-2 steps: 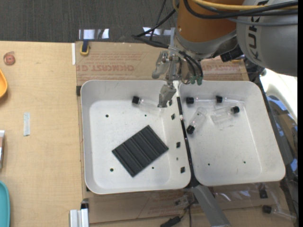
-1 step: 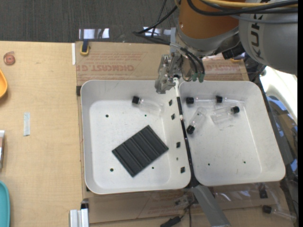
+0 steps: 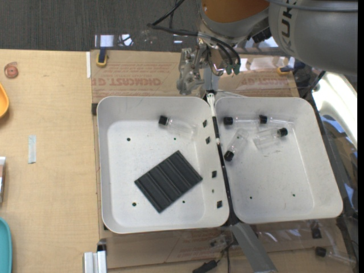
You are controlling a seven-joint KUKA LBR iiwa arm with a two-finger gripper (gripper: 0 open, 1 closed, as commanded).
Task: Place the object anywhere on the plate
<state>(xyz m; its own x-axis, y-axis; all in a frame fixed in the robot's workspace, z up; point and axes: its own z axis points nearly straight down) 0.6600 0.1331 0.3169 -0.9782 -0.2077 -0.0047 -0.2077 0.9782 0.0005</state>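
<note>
A black ribbed plate (image 3: 169, 181) lies tilted on the floor of the left bin (image 3: 114, 152). A clear vial with a black cap (image 3: 170, 124) lies near that bin's back wall, apart from the plate. Several more clear, black-capped vials (image 3: 256, 135) are scattered in the back half of the right bin (image 3: 307, 175). My gripper (image 3: 191, 78) hangs above the cardboard just behind the bins, near the divider between them and over neither. It is metallic and partly tangled with cables in the view.
Brown cardboard (image 3: 142, 75) lies behind the bins. A wooden bench top (image 3: 45, 152) stretches left, with an orange object (image 3: 3, 104) and a teal object (image 3: 4, 249) at its left edge. The arm's bulk (image 3: 284, 10) fills the upper right.
</note>
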